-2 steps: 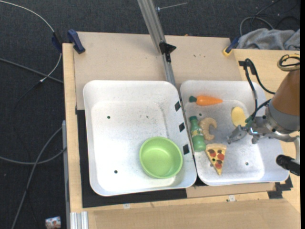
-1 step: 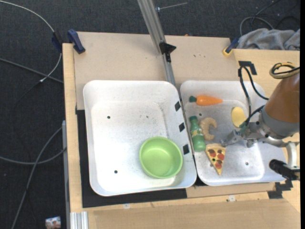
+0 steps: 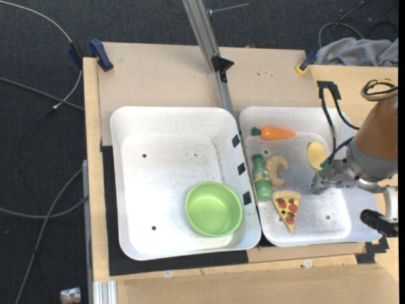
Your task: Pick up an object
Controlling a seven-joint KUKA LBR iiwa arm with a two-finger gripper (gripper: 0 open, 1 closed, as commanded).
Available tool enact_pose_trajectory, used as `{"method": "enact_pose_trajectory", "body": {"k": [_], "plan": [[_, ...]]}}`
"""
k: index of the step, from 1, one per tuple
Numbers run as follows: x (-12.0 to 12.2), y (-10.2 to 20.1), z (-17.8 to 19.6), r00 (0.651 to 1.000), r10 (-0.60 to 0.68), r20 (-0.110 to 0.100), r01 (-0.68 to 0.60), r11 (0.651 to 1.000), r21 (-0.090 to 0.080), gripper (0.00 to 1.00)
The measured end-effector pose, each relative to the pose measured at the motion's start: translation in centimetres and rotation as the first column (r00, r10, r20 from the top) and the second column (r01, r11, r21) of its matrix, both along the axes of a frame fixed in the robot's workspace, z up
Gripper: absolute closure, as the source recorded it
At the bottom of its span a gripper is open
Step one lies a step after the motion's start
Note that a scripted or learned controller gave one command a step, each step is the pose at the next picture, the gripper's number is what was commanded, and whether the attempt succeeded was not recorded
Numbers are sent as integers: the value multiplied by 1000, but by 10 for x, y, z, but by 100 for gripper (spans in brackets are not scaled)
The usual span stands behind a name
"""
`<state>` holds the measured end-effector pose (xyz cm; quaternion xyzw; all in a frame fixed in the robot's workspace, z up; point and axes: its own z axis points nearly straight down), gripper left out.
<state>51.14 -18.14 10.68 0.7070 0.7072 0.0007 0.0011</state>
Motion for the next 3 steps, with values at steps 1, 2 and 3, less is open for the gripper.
{"method": "enact_pose_trajectory", "body": {"k": [1,2,3], "plan": [[7,6,59,1000,1,2,-1,1000,0,100],[5,-4,113,1000,-1,3,1,1000,-1,100],[3,-14,167,1000,-1,3,1,1000,-1,100]]}}
